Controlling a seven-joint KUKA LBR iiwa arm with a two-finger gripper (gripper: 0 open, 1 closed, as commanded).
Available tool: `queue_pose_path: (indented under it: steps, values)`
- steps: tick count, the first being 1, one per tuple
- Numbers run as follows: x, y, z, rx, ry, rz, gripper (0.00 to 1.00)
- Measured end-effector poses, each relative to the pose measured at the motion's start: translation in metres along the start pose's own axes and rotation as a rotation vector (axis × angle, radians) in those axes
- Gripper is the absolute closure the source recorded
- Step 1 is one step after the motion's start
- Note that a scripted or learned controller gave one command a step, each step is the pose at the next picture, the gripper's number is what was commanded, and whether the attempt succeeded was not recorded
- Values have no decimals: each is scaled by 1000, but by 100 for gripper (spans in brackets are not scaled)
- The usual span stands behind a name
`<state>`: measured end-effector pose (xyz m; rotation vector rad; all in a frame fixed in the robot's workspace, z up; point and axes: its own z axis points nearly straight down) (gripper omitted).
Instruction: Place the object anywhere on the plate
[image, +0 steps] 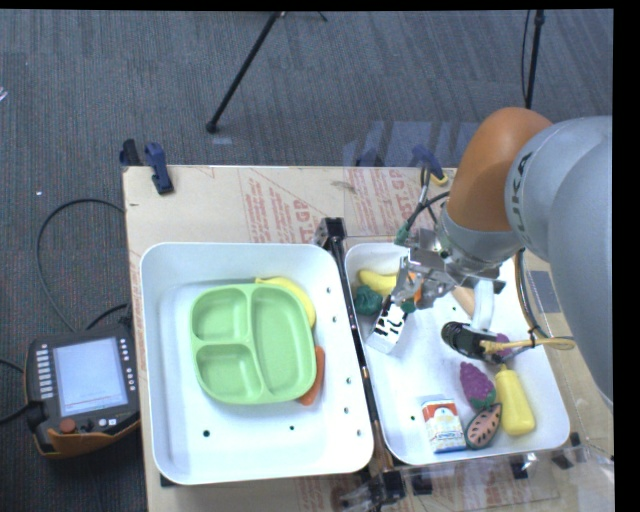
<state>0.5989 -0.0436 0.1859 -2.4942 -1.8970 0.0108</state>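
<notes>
1. Your plate (252, 345) is the light green one with three sections; it sits in the left bin (160, 300), on top of something yellow and something orange.
2. The black-and-white object (389, 325) hangs right under the tool (410, 292), over the right bin (548, 385).
3. The arm (520, 190) comes in from the right, wrist pointing down.
4. Can't tell whether the tool is actually pinching it.

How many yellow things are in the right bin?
2 that I can see: a yellow piece at the far left beside the gripper, and a yellow bottle-like one near the front right. The arm may hide others.
</notes>
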Motion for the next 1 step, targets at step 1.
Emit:
queue_pose_path:
  steps: [1]
  values:
    - [0,0,0,0,0,-1,0]
